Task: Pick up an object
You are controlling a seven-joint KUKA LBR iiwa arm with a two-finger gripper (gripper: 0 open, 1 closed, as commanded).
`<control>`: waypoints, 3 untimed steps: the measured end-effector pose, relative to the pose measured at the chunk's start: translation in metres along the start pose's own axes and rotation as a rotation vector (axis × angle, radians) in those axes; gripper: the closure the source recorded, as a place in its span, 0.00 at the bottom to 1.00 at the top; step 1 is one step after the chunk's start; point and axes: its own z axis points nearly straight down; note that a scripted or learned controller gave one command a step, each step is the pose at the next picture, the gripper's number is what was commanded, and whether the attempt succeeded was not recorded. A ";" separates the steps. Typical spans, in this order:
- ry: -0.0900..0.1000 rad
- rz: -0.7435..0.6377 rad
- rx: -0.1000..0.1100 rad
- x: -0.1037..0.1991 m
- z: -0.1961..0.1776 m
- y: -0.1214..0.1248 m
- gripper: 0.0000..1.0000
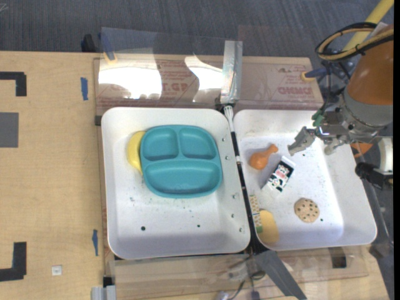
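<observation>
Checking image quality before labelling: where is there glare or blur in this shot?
Camera view: strong white glare on the clear plastic sheet behind the left white bin; the grey metal end effector looks slightly soft; the teal divided plastic tray and round brown cookie are sharp, evenly lit.

Bright, even overhead light, no hard shadows. Strong glare on the clear panel [164, 77] behind the bins, upper centre of frame, washing out its surface. White bins [119, 186] run near blown-out. Focus soft overall; the arm [372, 83] at right edge slightly blurred. Colours read fine, mild compression noise.
</observation>
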 end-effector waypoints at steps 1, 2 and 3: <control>-0.003 -0.193 -0.007 0.024 0.114 -0.005 0.00; -0.002 -0.192 -0.005 0.024 0.108 -0.004 1.00; 0.000 -0.068 -0.013 0.101 -0.022 0.014 1.00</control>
